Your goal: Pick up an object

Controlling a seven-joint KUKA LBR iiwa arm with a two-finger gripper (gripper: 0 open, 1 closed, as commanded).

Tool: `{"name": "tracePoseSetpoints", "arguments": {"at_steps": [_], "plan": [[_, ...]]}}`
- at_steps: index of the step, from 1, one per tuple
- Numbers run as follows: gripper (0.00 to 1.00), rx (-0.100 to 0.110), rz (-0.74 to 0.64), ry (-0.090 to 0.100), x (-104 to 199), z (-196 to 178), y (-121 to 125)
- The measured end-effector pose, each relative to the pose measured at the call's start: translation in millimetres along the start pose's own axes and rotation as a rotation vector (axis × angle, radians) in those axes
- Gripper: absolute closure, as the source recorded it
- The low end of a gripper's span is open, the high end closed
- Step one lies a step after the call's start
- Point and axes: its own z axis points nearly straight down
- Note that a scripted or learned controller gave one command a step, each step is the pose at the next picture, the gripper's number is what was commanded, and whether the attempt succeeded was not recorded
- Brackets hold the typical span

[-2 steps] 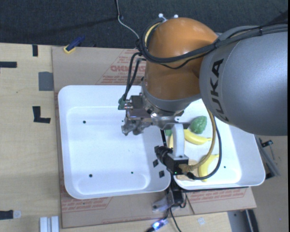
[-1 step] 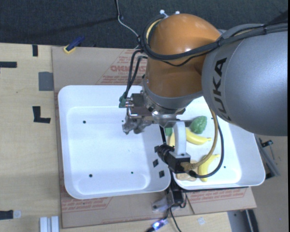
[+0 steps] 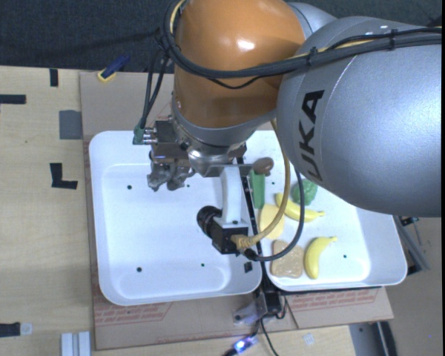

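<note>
My gripper hangs over the upper middle of the left bin, just below the orange wrist band. I see nothing under it on the white floor there. The objects lie in the right bin: a small yellow banana, a longer curved banana, a pale yellow piece, a tan flat piece, a green stick, a green lump and a brown piece. The arm hides part of that bin.
A black fitting with a yellow cable hangs from the arm over the wall between the two bins. Both bins rest on brown cardboard on the wooden bench. The grey arm body covers the upper right.
</note>
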Motion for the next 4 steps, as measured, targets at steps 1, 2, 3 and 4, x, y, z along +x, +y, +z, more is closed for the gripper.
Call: {"name": "tracePoseSetpoints", "arguments": {"at_steps": [1,2,3,4], "plan": [[1.00,-0.005,0.006,0.001,5.8,-87.7,1.3],[1.00,-0.004,0.007,0.000,-5.2,-166.2,1.0],[1.00,0.004,0.008,-0.003,5.5,-161.7,1.2],[1.00,0.021,0.010,-0.013,3.8,14.5,-1.3]]}}
